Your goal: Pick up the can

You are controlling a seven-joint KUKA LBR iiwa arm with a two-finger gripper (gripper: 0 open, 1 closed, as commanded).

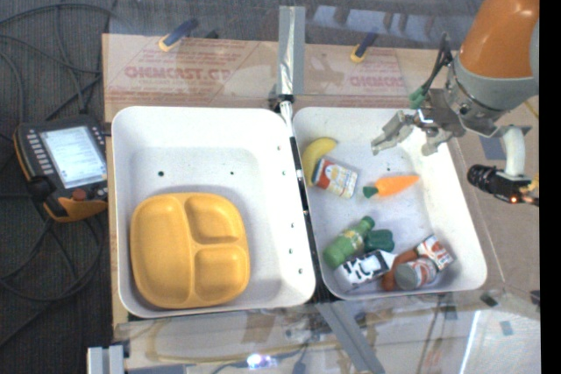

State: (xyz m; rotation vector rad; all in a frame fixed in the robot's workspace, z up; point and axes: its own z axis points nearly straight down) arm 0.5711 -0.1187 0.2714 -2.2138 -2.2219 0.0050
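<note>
The can (419,265) is red with a grey metal end and lies on its side in the near right corner of the right bin (465,215). My gripper (410,137) hangs over the far part of that bin, well above the can in the view, with an orange carrot (394,185) between them. Its two fingers are spread apart, so it is open with nothing between them. The grey arm with its orange band (500,22) reaches in from the upper right.
The right bin also holds a yellow banana (317,151), a small labelled carton (335,178), a green bottle (348,243) and a black-and-white pack (364,267) touching the can. A yellow divided tray (188,250) lies in the left bin (202,136).
</note>
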